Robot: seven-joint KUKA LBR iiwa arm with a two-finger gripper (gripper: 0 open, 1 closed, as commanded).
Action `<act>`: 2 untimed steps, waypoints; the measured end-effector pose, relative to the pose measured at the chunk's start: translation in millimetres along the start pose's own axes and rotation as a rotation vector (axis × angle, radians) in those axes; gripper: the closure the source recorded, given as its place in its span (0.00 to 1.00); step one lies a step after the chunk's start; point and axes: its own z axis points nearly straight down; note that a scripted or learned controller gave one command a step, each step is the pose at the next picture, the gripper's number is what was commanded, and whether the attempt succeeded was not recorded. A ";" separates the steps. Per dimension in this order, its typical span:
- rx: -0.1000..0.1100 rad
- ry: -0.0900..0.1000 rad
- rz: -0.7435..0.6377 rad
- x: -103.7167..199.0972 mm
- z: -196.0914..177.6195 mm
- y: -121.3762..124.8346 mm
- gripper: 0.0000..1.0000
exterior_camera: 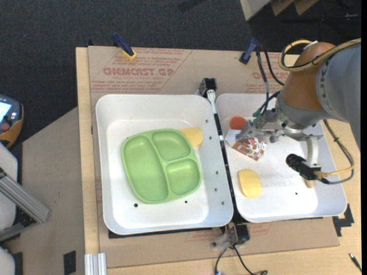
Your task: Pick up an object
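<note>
Left bin (109, 153): shallow, white, smooth plastic with rounded corners. Contents: one green divided plate (161, 165), matt, rounded, three compartments, lying flat near the middle; one pale yellow piece (192, 136), smooth and rounded, touching the plate's upper right rim.

Divider: a black strip (219, 139) between the two bins, running top to bottom.

Right bin (321, 202): same white plastic, same shape. Contents: one small red-orange rounded item (238, 122) near the upper left; one crinkled packet (251, 148), red and white with a shiny wrapper, just below it; one pale yellow block (249, 183), smooth, soft-cornered, lying lower left, well apart from the packet.

Surface: brown cardboard sheet (143, 67) with red printed lettering, held by blue clamps (124, 46) at the top edge; dark carpet (51, 22) around the bench.

Tool: grey arm (338, 85) with orange band, entering from the right, cables trailing. Gripper (256, 132) sits low over the upper left of the right bin, directly at the top edge of the crinkled packet and beside the red-orange item. Finger opening: cannot be made out; whether anything is held cannot be told.
</note>
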 end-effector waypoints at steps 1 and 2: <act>0.009 -0.004 0.000 10.3 -51.0 32.0 0.00; 0.000 -0.005 0.000 8.9 -9.8 18.5 0.00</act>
